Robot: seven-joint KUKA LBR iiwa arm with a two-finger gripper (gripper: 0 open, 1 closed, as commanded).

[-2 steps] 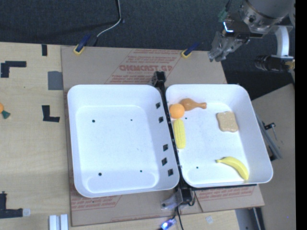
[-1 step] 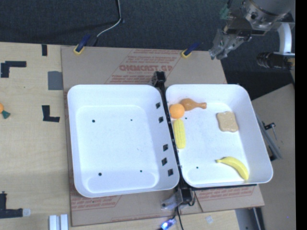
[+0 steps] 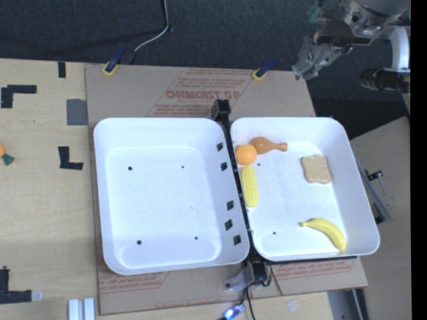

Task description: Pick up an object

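The right bin [image 3: 347, 145] holds several items: an orange ball [image 3: 246, 154] against its left wall, a tan drumstick-shaped piece [image 3: 267, 145] touching the ball, a corn cob [image 3: 250, 186] below them, a slice of bread [image 3: 315, 169] toward the right, and a banana [image 3: 326, 231] near the front right corner. My gripper [image 3: 308, 66] hangs high above the bench beyond the right bin's far edge, away from all of these. Nothing shows between its fingers.
The left bin [image 3: 107, 139] sits beside the right one, joined by a black hinge strip [image 3: 230, 192]. Both rest on a cardboard sheet [image 3: 193, 92] held by blue-yellow clamps [image 3: 113, 62]. A small orange object [image 3: 4, 156] lies at the far left edge.
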